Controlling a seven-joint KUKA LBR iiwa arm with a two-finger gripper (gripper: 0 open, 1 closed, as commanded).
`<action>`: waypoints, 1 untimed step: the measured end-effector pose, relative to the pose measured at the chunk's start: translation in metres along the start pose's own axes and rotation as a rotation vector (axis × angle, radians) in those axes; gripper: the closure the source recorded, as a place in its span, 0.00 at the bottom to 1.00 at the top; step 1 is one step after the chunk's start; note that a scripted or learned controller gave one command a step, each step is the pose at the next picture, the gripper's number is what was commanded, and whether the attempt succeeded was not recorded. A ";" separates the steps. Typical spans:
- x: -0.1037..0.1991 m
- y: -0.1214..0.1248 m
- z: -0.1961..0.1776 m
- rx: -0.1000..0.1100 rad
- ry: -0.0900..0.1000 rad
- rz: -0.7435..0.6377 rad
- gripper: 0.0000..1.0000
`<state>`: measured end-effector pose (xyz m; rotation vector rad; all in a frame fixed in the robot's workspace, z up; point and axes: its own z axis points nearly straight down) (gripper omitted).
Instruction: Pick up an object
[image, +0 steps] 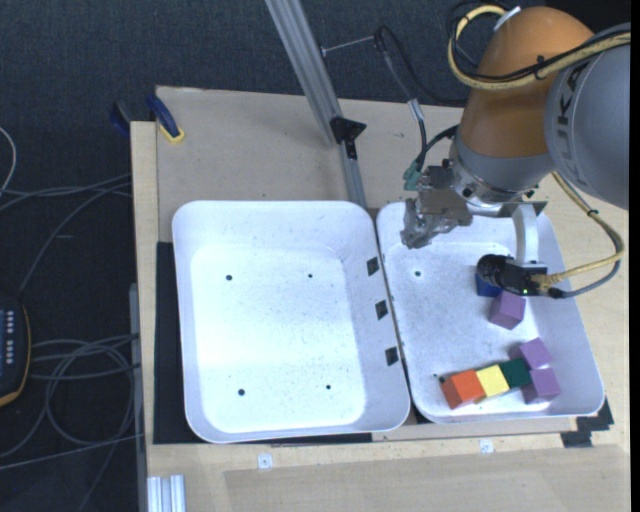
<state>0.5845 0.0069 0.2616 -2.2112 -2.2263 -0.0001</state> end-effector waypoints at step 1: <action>0.048 -0.020 0.000 0.000 0.000 0.000 1.00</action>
